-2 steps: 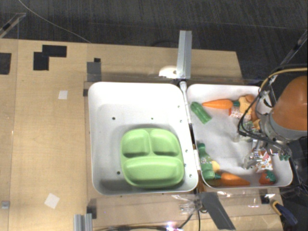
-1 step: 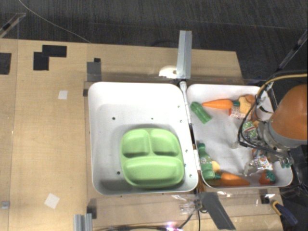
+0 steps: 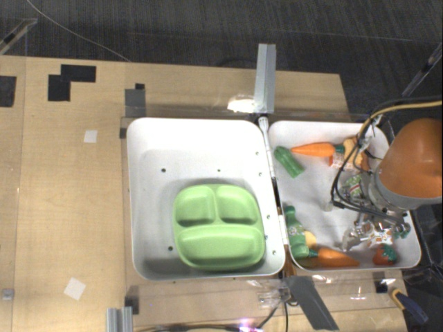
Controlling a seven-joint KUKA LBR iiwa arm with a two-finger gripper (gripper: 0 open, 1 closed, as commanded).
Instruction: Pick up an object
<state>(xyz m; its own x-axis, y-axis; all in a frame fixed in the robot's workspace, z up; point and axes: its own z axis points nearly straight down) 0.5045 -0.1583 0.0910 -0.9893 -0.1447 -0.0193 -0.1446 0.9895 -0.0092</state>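
Gripper (image 3: 370, 235) low in right bin (image 3: 315, 185), grip state unreadable; risk: closing between carrot (image 3: 332, 257) and wall, missing.

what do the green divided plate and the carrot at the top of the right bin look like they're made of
Green divided plate: likely moulded plastic; one even colour, rounded edges, soft satin sheen. Carrot: probably a plastic toy; flat uniform orange, smooth surface, green tip. Both bins look like glossy white plastic, though the material can't be confirmed.
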